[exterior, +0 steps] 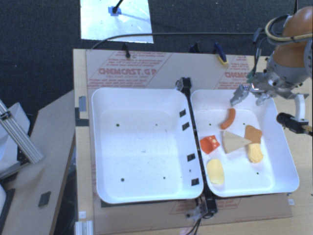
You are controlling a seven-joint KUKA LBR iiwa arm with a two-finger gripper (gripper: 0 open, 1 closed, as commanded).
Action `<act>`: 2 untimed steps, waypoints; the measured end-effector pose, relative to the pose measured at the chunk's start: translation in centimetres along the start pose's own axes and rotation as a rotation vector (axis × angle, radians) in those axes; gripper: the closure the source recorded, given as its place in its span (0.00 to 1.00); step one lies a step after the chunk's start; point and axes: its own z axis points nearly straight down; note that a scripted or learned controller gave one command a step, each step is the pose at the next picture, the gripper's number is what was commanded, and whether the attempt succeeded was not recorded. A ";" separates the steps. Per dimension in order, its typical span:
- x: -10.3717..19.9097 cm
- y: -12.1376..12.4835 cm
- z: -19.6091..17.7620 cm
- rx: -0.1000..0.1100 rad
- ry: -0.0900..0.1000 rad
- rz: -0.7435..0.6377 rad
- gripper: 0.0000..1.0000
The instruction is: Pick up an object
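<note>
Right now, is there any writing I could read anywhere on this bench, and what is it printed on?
"CHEMCAST GP": red print on the sheet lying under the bins, left of the middle.
The same red print repeats at the sheet's right end, cut off by the arm.
Smaller red lines around both: too blurred to read.
Red print at the sheet's front edge: too small to read.
</note>
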 end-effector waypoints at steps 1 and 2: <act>0.3 0.9 13.7 0.010 0.002 -0.002 0.00; 2.2 -0.2 13.3 0.002 0.001 -0.003 0.00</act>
